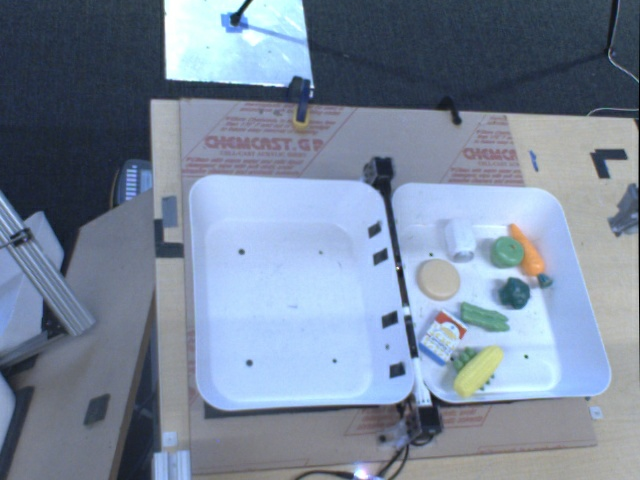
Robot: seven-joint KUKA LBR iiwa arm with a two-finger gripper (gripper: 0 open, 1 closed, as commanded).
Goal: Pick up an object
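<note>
Toys are lying in the right bin: corn, carrot, tan disc, small box. Claw is hanging at the desk's right edge, well apart; can't tell its state.

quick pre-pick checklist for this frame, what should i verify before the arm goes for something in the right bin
1. Targets present: ok. The right bin holds a corn cob, carrot, round tan disc and other small items.
2. A target with free space around it: ok. The tan disc lies apart from its neighbours.
3. Crowded picks: not ok. The corn cob lies close to the small carton; the carrot touches the green round piece.
4. Nothing stacked on the targets: ok.
5. Gripper state: cannot tell. A grey part sits at the right edge, beyond the bin.
6. Left bin as drop spot: ok.
</note>
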